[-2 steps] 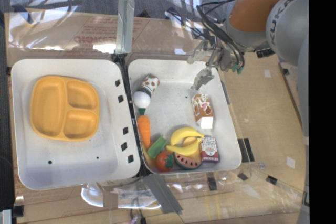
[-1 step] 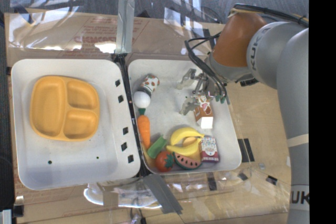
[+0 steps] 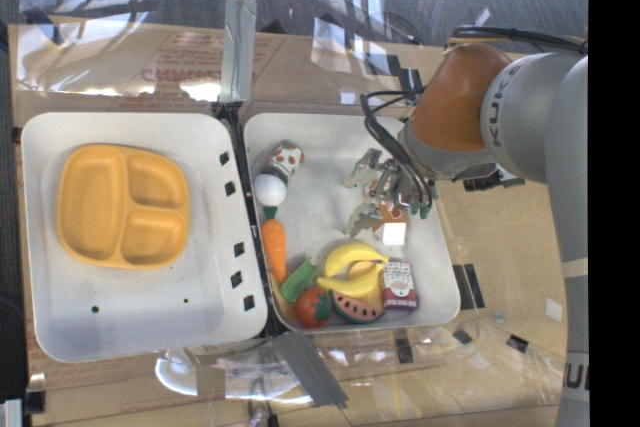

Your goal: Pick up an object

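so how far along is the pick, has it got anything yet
Done: the arm has reached into the right bin, and the gripper is over the bin's bare floor. In hand: nothing visible between its fingers. Left: the whole grasp and lift. The carrot, banana and small carton lie in the bin.

Arm reaching in from the right, wrist bent downward.
The grey arm (image 3: 545, 115) (orange band above the wrist) hangs its gripper (image 3: 368, 195) low, fingers (image 3: 362, 169) spread apart, nothing between them.
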Available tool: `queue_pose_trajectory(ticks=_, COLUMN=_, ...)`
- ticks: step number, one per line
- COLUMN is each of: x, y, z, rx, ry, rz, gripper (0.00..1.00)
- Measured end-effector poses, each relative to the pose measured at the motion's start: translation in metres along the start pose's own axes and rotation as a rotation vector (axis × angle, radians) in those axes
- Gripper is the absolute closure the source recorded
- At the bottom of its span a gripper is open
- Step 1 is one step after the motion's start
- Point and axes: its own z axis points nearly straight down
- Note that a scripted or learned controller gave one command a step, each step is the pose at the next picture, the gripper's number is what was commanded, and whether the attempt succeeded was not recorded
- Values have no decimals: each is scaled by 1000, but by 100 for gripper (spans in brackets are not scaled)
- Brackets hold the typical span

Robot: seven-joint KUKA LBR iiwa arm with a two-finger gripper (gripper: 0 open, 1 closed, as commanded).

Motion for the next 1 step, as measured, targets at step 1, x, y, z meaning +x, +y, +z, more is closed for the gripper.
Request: queue_pose_trajectory(ticks=1, x=-2, y=2, z=-12, rx=0, ry=-5, rz=-8, gripper=100)
